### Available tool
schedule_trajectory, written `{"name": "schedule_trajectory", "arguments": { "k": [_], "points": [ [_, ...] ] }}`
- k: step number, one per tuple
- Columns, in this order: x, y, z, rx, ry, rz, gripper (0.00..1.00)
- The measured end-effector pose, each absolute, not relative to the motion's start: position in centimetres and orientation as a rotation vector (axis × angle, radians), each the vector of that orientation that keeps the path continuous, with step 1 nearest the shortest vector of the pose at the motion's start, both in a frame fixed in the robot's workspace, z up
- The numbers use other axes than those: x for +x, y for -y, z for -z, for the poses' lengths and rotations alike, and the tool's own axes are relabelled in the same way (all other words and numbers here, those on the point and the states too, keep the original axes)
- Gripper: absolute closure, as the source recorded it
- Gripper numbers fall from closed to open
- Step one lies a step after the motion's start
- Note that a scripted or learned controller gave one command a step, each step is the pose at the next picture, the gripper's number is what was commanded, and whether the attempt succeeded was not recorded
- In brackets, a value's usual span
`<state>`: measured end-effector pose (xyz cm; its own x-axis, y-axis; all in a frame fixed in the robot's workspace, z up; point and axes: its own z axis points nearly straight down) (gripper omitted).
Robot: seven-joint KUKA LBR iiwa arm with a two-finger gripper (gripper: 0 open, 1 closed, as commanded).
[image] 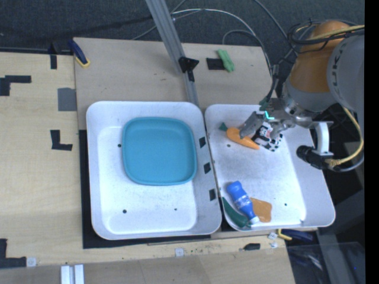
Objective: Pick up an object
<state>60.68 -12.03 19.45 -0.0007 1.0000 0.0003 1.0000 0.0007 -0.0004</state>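
Within the right bin (pixel 308 209), an orange carrot (pixel 242 138) lies touching the hand (pixel 259 129), whose grip I cannot tell.

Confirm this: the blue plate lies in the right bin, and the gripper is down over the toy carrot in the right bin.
Not quite. The blue plate lies in the left bin, as the camera view shows. The rest stands: the gripper is down over the toy carrot in the right bin.

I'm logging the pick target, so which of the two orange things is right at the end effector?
The orange carrot-shaped toy at the right bin's far end; the other orange piece lies near the blue bottle.
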Motion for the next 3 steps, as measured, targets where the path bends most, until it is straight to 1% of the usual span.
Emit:
{"name": "schedule_trajectory", "arguments": {
  "k": [1,2,3],
  "points": [
    [60.7,12.0,-19.4,-2.22,2.222,0.0,0.0],
    [60.7,11.5,-13.2,-2.217,2.219,-0.006,0.0],
    [60.7,11.5,-8.9,-2.221,2.223,-0.001,0.0]
  ]
}}
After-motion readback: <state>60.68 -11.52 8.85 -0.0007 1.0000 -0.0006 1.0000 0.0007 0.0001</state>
